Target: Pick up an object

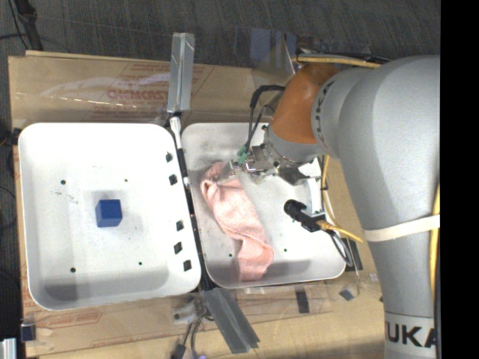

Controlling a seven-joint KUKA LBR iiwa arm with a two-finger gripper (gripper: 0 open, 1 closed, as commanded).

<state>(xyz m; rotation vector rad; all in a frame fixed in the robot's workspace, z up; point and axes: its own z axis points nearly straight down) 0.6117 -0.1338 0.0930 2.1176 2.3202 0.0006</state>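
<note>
1. The pink cloth point(238, 226) lies crumpled in the right bin point(329, 264), a soft, folded strip running from near the bin's upper middle down toward its lower edge. By the look of it, the cloth rests on the bin floor and has not been lifted.
2. The gripper point(251, 163) sits low at the cloth's upper end, just beside or touching it. From this angle I cannot tell how it is set, or whether any fabric is caught in it, so I judge the pick not yet made; closing on the cloth and raising it remain.
3. The cloth looks like limp terry, likely to sag and trail when pulled.
4. A small blue cube point(109, 212), hard-edged and solid, sits in the left bin point(45, 148), well apart.
5. Both bins are smooth white plastic, shallow, with rounded corners.
</note>
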